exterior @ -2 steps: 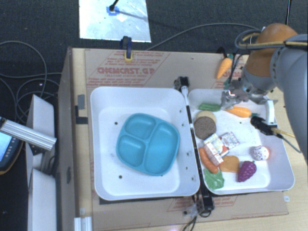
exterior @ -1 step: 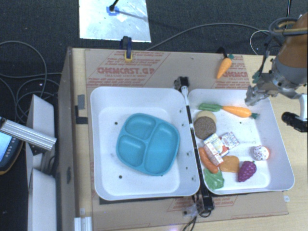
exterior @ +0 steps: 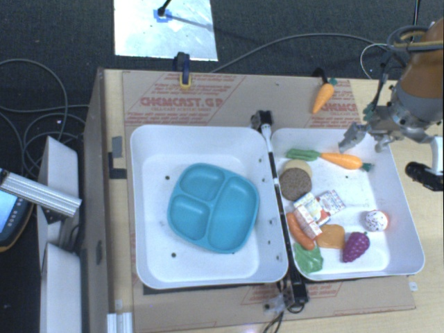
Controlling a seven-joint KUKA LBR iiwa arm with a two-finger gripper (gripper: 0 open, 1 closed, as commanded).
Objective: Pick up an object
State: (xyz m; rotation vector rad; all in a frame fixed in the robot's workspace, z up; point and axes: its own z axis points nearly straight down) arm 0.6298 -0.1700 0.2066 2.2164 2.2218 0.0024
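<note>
- The pincer (exterior: 365, 136) hangs at the 1 o'clock corner of the right bin (exterior: 409, 245), its two fingers spread apart with nothing between them.
- Just at 8 o'clock from it lies an orange carrot (exterior: 341, 160), with a green pod (exterior: 302, 155) at the carrot's 9 o'clock.
- A brown round patty (exterior: 295, 181), a snack packet (exterior: 319, 207), purple grapes (exterior: 355, 246) and a speckled white egg (exterior: 375, 220) fill the bin's middle and 6 o'clock side.
- The left bin (exterior: 149, 186) holds a blue divided plate (exterior: 213, 207).
- A second carrot (exterior: 322, 96) rests on the worktop (exterior: 229, 99) at 12 o'clock from the right bin.
</note>
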